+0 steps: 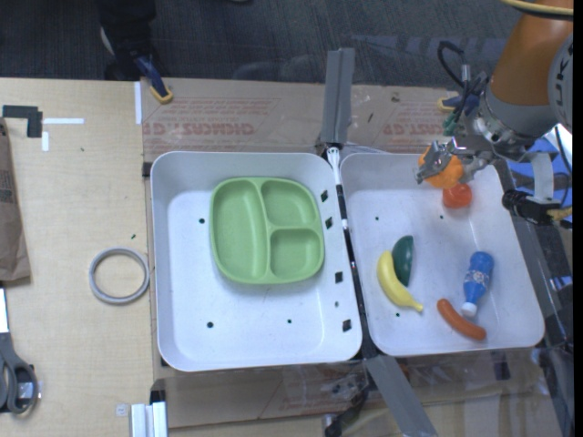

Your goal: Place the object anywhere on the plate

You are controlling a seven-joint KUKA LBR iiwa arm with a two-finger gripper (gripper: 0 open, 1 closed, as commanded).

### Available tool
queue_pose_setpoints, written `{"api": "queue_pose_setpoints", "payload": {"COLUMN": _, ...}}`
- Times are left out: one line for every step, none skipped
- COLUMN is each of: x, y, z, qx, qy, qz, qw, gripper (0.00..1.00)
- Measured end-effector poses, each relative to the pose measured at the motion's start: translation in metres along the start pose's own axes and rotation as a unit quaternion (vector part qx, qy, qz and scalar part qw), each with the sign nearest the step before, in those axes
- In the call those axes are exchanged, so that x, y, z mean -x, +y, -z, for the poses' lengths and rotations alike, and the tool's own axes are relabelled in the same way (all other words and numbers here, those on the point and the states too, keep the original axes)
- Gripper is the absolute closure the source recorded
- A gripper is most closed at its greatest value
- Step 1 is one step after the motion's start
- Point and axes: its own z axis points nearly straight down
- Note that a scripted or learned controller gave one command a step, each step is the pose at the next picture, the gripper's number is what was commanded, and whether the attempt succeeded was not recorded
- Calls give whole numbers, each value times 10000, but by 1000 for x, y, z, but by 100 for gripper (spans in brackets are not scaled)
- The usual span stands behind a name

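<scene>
Near edge of right bin [524, 335]: sausage [460, 320], blue bottle [477, 280] just above it, banana [397, 283] touching a dark green veg [404, 255]. Left bin [173, 271] has the green plate [268, 229], three sections. Tape ring [119, 274] on the surface, far left. Far corner, right bin: pincer [440, 166] clenched on an orange object [446, 173], w/ a red-orange ball [456, 196] just under it.

One camera hangs above the desk [73, 208], looking down at a slant from a middling height. It takes in both white bins [173, 335] whole, some dark floor [273, 16] beyond, the arm [533, 53] entering at right.
</scene>
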Motion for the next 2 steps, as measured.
{"api": "queue_pose_setpoints", "payload": {"x": -80, "y": 8, "z": -16, "qx": -7, "qy": 6, "qz": -10, "qw": 10000, "gripper": 100}}
{"api": "queue_pose_setpoints", "payload": {"x": -144, "y": 7, "z": -2, "qx": -1, "qy": 3, "qz": -11, "qw": 10000, "gripper": 100}}
